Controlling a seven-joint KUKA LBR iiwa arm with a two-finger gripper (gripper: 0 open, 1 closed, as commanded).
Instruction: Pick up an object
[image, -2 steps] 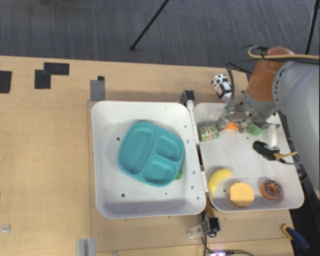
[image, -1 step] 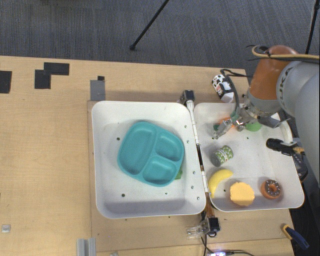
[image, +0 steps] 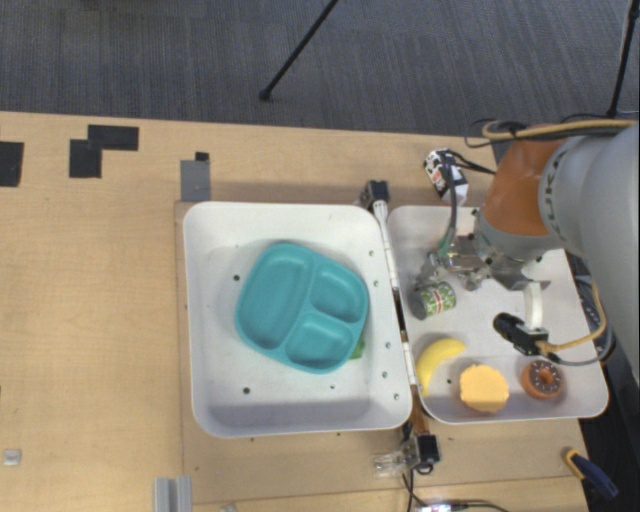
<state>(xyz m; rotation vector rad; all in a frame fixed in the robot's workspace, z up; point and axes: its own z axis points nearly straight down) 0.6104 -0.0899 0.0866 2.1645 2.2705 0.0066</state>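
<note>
Can (image: 435, 298) lying in the right bin, the tool just above it.

Small green can rests at the right bin's (image: 590, 400) left side, not yet lifted; the tool (image: 452, 268) sits close over it, whether spread or closed I cannot tell. Below the can lie a banana (image: 438, 358) and yellow sponge (image: 484, 387). Left of it, a teal plate (image: 303, 305). Grasp and lift remain.

**Clearance Report: Both Bins**

Left bin (image: 215, 400): a teal divided plate (image: 303, 305) occupies the centre; open floor runs along the left wall and near edge.

Right bin (image: 590, 400): crowded. A small can (image: 436, 298) lies by the left wall, a banana (image: 437, 358), yellow block (image: 484, 388) and round orange item (image: 543, 378) line the near edge. The arm (image: 560, 190) overhangs the far half.
</note>
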